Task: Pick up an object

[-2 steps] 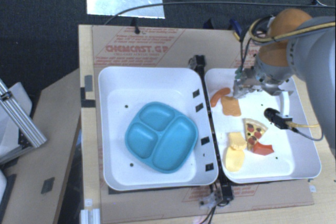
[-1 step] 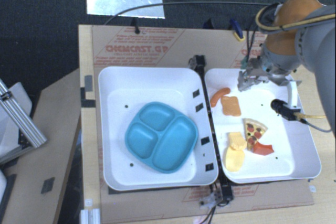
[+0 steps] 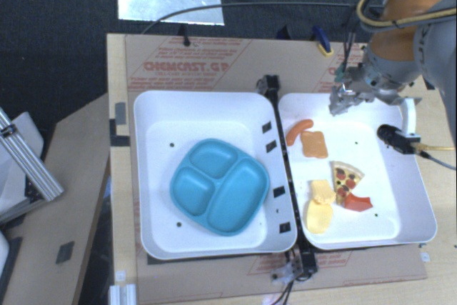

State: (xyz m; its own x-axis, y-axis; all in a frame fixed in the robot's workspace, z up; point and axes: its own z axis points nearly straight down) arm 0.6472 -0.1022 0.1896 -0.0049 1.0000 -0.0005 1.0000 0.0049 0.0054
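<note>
The gripper (image 3: 344, 102) is hanging over the far edge of the right bin (image 3: 410, 186), its finger state not discernible, with the toy sausage (image 3: 299, 130) and toast (image 3: 314, 145) lying just nearer-left, the pizza slice (image 3: 347, 177) and cheese (image 3: 321, 191) nearer still, and a blue divided plate (image 3: 219, 186) sitting in the left bin (image 3: 153, 153).

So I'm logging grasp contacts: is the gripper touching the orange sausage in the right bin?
Apart. The camera view shows bare white bin floor between the gripper, up by the bin's far rim, and the orange sausage.
</note>
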